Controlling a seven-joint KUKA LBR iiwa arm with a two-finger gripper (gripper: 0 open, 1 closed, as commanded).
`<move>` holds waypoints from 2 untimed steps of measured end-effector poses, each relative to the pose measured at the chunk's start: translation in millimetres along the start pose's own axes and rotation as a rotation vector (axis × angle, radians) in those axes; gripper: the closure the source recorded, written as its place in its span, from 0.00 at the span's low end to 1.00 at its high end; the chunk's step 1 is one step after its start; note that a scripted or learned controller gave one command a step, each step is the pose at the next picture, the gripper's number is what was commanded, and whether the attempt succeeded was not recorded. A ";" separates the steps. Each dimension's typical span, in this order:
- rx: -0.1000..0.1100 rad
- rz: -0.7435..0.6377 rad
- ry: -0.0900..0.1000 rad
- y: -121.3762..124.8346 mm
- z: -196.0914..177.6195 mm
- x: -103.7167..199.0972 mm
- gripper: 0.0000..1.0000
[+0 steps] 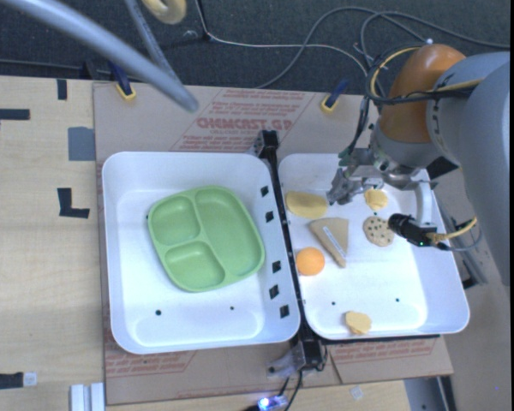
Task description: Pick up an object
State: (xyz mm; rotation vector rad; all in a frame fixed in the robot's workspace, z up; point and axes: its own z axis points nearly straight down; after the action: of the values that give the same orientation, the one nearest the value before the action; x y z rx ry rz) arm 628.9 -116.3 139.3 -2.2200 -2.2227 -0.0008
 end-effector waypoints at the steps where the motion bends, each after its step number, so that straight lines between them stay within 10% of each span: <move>1: -0.002 0.001 0.000 -2.2 -43.1 -3.1 1.00; 2: -0.004 0.000 -0.001 -6.8 -104.6 -5.8 1.00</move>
State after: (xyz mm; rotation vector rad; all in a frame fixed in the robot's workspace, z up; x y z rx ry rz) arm 622.1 -122.1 243.9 -2.2225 -2.2251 -0.0041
